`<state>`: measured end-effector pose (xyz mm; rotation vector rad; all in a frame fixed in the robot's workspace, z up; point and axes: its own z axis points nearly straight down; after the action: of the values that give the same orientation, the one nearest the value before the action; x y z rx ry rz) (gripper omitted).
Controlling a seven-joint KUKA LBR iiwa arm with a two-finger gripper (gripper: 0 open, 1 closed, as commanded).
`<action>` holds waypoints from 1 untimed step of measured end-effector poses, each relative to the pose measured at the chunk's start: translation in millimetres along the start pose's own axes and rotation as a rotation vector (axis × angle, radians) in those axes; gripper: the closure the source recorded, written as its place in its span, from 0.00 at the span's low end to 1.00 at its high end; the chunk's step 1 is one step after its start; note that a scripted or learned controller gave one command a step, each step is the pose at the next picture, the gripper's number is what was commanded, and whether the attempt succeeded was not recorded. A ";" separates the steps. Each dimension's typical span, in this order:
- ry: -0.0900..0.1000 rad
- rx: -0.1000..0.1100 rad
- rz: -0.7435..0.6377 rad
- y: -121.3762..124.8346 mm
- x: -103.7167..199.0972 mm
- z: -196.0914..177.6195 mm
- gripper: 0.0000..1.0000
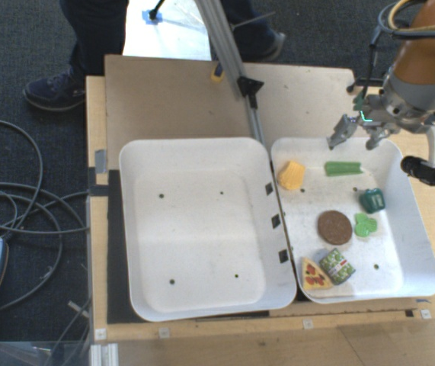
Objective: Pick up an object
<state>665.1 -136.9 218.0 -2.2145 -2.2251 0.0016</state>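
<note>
The gripper (359,133) hangs open and empty over the right bin's (411,204) far rim, just beyond the green block (343,169); yellow wedge (292,175) lies left.

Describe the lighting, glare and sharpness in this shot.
Camera view: even, soft overhead light, with faint shadows under the yellow block and the brown disc; mild glare on the left bin washes out its rim, and a bright patch of floor at top is overexposed; the pincer looks slightly soft, the small printed items in the right bin too blurred to read.
</note>
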 end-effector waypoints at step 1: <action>-0.002 -0.004 -0.002 0.8 0.0 -2.6 0.00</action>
<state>665.8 -136.9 220.7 -2.2149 -2.2298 -0.0005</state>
